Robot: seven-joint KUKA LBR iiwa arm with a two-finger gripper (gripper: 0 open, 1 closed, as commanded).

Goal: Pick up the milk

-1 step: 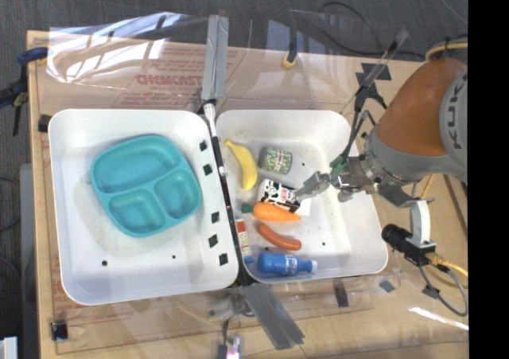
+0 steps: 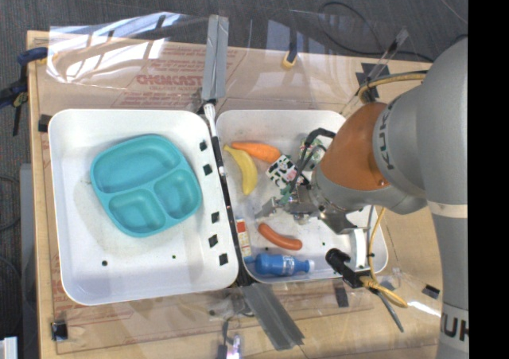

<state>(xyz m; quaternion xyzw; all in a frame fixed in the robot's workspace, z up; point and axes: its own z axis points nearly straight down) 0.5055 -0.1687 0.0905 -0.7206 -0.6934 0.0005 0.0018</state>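
Milk [image 2: 281, 170], a small cow-print carton, sits mid right bin [image 2: 238, 122], just right of banana [image 2: 244, 170] and below carrot [image 2: 256, 150]. Bench is cardboard w/ clear plastic sheet, on dark carpet; cables at far right. Left bin [image 2: 71, 134] holds a teal plate [image 2: 145, 184]. Sausage [image 2: 280, 236] and blue bottle [image 2: 277, 265] lie near edge. Arm leans in from right, gripper [image 2: 290, 200] low, just near side of milk; fingers maybe parted, can't tell.
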